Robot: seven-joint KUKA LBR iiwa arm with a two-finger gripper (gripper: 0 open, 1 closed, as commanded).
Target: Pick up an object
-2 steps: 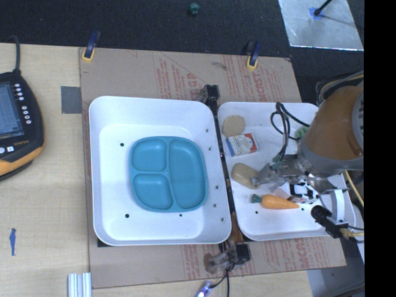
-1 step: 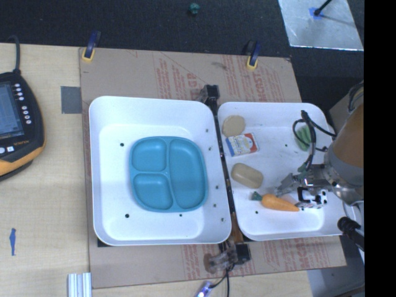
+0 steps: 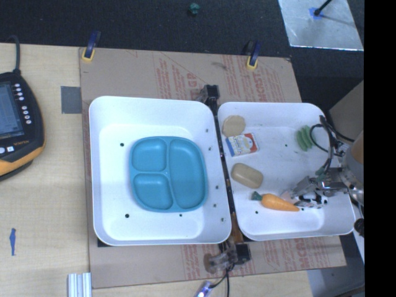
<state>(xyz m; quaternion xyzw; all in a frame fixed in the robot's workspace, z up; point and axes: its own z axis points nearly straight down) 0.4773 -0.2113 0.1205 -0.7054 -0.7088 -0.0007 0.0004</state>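
The wooden tabletop [image 3: 49, 197] carries 2 shallow white plastic bins side by side. The left bin [image 3: 111, 166] holds a blue 3-compartment plate [image 3: 168, 173]. The right bin [image 3: 272, 224] sits in the right half of the frame, and the grey gripper [image 3: 307, 195] hangs low at its lower right. I cannot tell how far the fingers are spread, and nothing shows between them.

The nearest candidate is the orange plastic carrot [image 3: 276, 203], lying just left of the gripper. To do this well, I would centre over the carrot's thick middle and close across its width.

Further up lie a tan oval block [image 3: 247, 176], a small red-and-white packet [image 3: 241, 144], a beige round disc [image 3: 234, 126] and a green ribbed piece [image 3: 303, 138].
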